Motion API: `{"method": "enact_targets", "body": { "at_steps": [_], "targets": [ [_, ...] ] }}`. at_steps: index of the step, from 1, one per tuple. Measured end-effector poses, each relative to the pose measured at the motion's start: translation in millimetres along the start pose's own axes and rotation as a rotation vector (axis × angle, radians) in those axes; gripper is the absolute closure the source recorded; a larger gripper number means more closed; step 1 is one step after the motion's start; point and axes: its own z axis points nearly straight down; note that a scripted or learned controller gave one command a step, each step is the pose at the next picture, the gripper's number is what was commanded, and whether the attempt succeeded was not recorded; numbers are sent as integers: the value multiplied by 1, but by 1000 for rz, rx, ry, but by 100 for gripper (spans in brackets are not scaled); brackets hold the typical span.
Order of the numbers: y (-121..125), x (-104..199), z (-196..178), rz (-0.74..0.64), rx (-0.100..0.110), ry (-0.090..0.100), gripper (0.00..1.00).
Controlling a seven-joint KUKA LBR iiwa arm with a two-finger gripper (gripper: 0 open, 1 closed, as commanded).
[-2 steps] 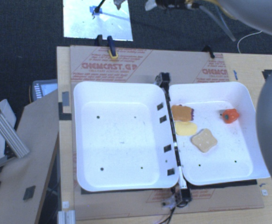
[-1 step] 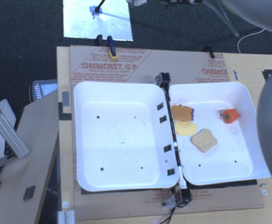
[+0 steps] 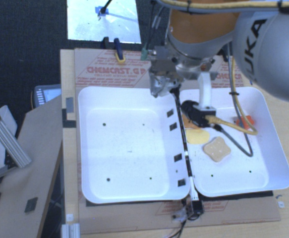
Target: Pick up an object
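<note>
The gripper (image 3: 163,87) hangs over the far end of the line where the 2 white bins meet. I cannot tell if it is open or closed, and nothing is seen held in it. On the view's left of the gripper and toward the camera is the left bin (image 3: 129,152), with a white floor that has a few small dark dots. On the other side of the gripper is the right bin (image 3: 265,170).

Both bins stand on a cardboard sheet (image 3: 109,71) with red print, which lies on the pale table (image 3: 68,162). Behind the gripper, farther from the camera, a shiny metal plate (image 3: 102,14) lies on dark cloth (image 3: 25,33).

3 things lie in the right bin. A flat yellow piece (image 3: 198,136) is closest to the gripper. A tan piece shaped like toast (image 3: 217,149) is just beyond it, toward the camera. A small orange piece (image 3: 247,120) is farther to the view's right.

The grey arm (image 3: 265,38) comes in from the upper right, and its orange band (image 3: 203,9) is directly above the gripper.
</note>
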Motion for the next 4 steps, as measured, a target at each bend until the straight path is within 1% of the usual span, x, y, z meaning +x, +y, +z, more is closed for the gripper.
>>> {"method": "enact_targets", "body": {
  "at_steps": [1,2,3,4],
  "targets": [
    [-65,-36,16,-2,-17,5,100],
    [-79,-29,-133,-8,-39,13,100],
    [-17,34,-45,-11,-15,5,100],
    [13,69,-152,-10,-34,11,100]
  ]
}}
